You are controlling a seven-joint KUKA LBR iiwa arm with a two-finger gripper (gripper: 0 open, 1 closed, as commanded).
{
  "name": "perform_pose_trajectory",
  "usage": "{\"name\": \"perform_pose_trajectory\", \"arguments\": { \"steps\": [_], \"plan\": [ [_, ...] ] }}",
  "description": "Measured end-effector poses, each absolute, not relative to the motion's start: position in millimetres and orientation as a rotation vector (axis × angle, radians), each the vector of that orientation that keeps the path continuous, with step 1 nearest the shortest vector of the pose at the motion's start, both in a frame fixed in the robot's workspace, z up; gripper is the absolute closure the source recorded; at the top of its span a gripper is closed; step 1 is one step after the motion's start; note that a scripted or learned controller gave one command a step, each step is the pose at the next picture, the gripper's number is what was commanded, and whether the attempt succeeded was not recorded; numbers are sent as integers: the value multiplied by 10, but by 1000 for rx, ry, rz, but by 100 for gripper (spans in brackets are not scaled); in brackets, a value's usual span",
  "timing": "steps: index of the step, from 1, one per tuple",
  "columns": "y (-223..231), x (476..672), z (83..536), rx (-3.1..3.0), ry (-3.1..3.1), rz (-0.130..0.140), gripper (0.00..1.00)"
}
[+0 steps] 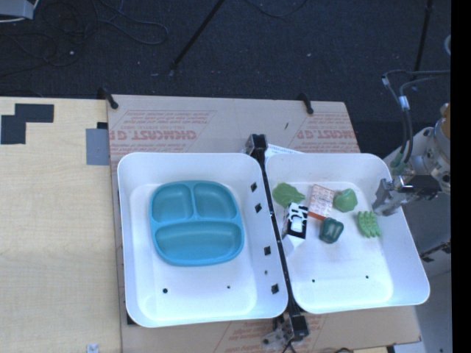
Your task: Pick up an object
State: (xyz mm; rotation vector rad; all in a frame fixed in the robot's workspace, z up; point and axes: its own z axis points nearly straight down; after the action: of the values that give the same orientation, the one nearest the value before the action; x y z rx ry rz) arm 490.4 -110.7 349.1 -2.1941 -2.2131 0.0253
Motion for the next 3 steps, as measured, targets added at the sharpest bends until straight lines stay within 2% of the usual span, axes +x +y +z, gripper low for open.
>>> {"name": "perform_pose_trajectory", "arguments": {
  "steps": [3],
  "plan": [
    [-1108,4891,3748,-2166,-2225,36,100]
  ]
}}
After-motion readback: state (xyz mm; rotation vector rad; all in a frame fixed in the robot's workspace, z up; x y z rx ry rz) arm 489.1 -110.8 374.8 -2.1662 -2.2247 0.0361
